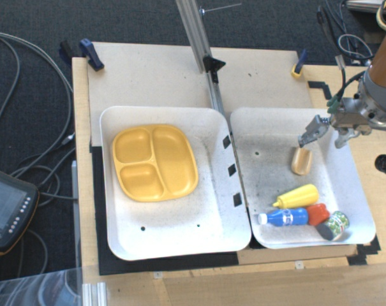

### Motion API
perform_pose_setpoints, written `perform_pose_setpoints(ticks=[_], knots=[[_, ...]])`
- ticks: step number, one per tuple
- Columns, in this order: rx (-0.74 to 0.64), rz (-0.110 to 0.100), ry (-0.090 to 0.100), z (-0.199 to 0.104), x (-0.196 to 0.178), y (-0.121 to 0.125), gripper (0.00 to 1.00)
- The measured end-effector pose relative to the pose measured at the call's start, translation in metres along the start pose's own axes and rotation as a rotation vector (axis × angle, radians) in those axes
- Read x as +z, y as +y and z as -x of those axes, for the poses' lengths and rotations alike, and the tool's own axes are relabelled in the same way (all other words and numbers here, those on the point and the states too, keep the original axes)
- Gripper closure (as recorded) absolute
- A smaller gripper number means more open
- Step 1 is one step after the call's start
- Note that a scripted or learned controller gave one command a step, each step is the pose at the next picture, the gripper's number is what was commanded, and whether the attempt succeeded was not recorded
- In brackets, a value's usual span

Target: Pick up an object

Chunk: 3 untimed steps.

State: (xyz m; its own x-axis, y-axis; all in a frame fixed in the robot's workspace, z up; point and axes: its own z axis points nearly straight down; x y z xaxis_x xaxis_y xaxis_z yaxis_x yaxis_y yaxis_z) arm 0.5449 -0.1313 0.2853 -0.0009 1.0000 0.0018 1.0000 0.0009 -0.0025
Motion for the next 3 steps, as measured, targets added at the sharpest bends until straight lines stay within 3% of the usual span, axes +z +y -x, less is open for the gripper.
perform_pose_setpoints(ticks=[1,3], knots=[[0.001,0.001,0.000,0.000,0.000,0.000,0.00],[0.001,-0.004,0.001,-0.003,0.088,-0.002,0.00]])
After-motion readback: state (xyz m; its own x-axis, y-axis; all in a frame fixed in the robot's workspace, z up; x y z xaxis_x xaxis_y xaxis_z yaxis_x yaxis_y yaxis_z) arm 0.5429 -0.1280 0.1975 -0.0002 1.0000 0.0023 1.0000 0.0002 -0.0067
